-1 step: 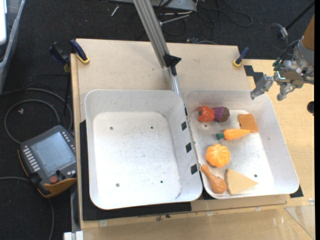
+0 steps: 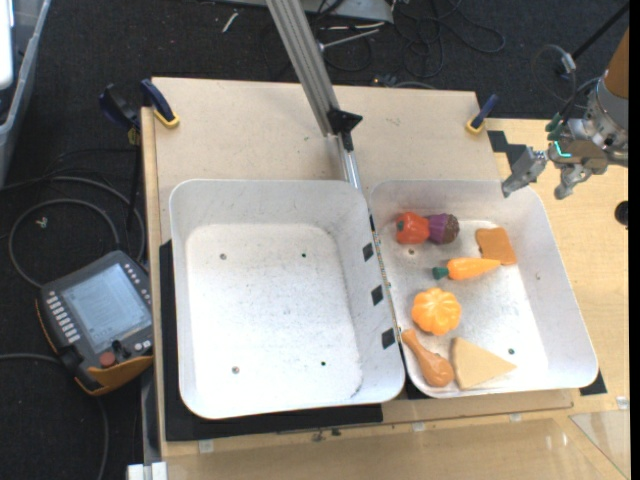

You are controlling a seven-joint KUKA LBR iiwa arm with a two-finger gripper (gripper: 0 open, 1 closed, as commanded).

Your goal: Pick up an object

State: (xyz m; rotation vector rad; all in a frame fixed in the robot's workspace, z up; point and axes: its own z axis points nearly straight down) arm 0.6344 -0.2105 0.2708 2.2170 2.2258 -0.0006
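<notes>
The gripper [image 2: 548,173] hangs at the far right, just above the far right rim of the right bin [image 2: 560,268], w/ its two fingers spread apart and nothing between them, so it's open and empty. The arm comes in from the right edge, orange band partly in view. All the candidates sit in the right bin: a red pepper [image 2: 411,228] touching a purple veg [image 2: 443,228] at the far end, an orange block [image 2: 496,245] to their right, a carrot [image 2: 468,267] just near of that, a small pumpkin [image 2: 437,310] mid-bin, then a drumstick-shaped piece [image 2: 428,359] and a yellow wedge [image 2: 481,362] at the near end. The left bin [image 2: 200,208] has only specks on its floor. Risks, imo: the pepper and purple veg are packed tight, so a finger could land between or on both and shove rather than grip. The carrot and block are near each other too; a descent there may clip one while aiming for the other. The wedge's sloped faces could slip out of a pinch, and the drumstick lies right by the bin wall, leaving poor room for a finger. The pumpkin looks the most isolated, but it's round and may roll if the fingers close off-centre.
</notes>
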